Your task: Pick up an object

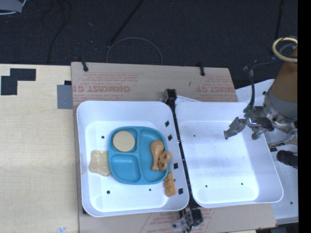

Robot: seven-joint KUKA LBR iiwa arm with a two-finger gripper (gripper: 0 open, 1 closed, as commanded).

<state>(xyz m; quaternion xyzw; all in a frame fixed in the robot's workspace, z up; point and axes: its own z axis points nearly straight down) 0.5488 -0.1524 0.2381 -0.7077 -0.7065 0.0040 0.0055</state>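
So the arm is at the approach step, with nothing picked yet.

Take the blue divided plate [136, 164] in the left bin [97, 115] as the landmark: a round tan cookie-like piece [123, 141] lies in the plate's upper-left compartment, a knobbly tan pretzel-like piece [159, 155] in its right compartment, a pale flat piece [99, 162] touches its left edge on the bin floor, and a small orange-brown piece [169, 184] lies just off its lower right corner. The gripper [244, 128] hovers well to the right of the plate, over the right bin [218, 178], its two fingers spread apart and nothing between them. To my eye, the next move calls for travelling left across the divider toward the plate, settling over one piece, then descending and closing on it; the loose orange-brown piece looks easiest to reach.
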